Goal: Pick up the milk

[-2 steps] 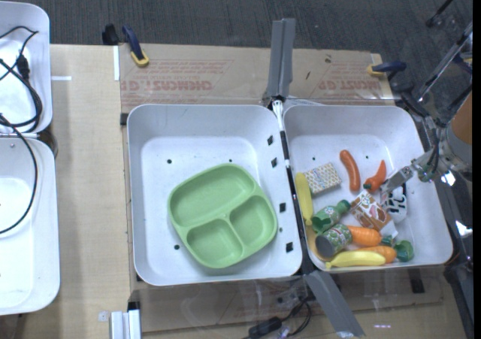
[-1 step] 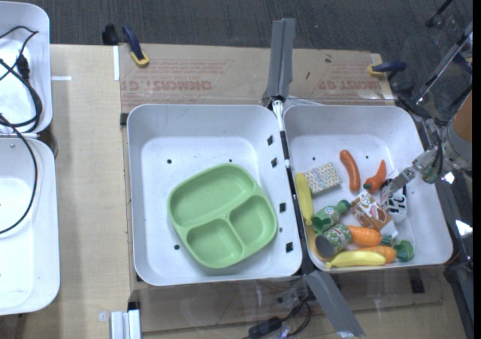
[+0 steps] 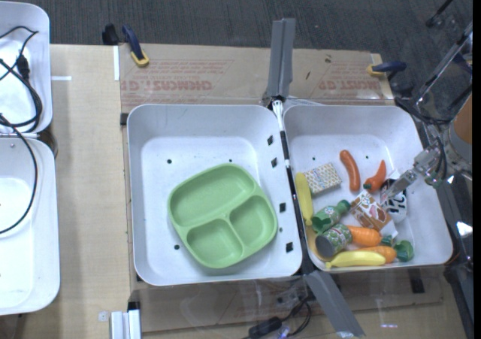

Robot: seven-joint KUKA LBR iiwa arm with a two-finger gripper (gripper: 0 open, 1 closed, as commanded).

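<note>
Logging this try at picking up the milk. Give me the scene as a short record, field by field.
left bin: holds a green divided plate
right bin: toy food heaped toward its near side
milk carton: in the heap, right of centre, lying tilted
near the milk: carrot, banana, sausage
gripper: low over the right bin, just right of the milk
grasp: cannot tell
</note>
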